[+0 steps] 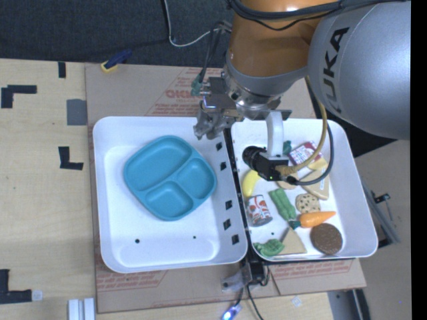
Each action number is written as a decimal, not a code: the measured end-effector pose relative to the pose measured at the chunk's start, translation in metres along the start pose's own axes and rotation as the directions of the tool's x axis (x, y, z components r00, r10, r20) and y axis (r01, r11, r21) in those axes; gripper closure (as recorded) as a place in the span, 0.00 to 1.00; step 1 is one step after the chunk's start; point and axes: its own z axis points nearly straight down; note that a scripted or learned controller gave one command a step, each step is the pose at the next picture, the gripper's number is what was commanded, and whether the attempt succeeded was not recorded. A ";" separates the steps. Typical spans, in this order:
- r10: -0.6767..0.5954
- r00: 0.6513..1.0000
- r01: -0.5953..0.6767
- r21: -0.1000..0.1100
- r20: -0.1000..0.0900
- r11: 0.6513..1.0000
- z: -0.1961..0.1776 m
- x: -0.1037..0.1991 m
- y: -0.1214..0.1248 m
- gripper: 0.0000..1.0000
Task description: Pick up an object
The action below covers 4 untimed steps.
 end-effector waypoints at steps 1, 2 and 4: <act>0.003 1.000 -0.003 0.013 0.003 1.000 -0.074 -0.020 -0.051 1.00; 0.003 1.000 -0.003 0.018 0.005 1.000 -0.088 -0.027 -0.069 1.00; 0.002 1.000 -0.002 0.017 0.005 1.000 -0.087 -0.065 -0.068 1.00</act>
